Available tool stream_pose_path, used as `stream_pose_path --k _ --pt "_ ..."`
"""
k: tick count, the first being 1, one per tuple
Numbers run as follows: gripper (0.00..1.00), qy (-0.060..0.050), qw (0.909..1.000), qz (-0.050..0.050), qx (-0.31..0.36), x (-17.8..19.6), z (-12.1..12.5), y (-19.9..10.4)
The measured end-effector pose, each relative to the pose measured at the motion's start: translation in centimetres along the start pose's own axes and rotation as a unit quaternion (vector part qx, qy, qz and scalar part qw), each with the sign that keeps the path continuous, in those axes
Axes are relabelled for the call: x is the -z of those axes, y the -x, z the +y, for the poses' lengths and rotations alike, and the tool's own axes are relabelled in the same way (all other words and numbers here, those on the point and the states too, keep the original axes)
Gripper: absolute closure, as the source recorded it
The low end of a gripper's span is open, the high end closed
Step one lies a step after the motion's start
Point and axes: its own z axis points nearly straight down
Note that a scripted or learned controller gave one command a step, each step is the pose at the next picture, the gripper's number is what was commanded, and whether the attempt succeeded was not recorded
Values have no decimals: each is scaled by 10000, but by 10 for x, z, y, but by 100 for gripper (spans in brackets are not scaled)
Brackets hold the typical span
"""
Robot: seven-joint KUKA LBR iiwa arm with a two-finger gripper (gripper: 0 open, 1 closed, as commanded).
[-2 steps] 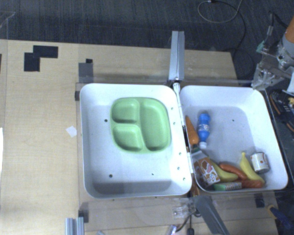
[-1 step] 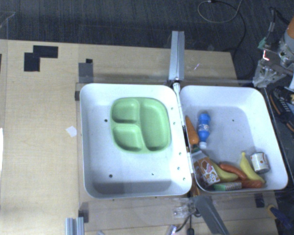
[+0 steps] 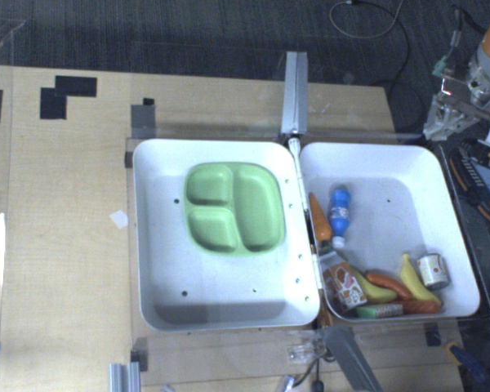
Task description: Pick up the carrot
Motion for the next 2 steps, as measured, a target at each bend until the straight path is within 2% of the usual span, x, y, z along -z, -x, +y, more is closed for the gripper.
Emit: stream_pose_path --k 2 --pt "100 72 10000 1 67 25 3 -3"
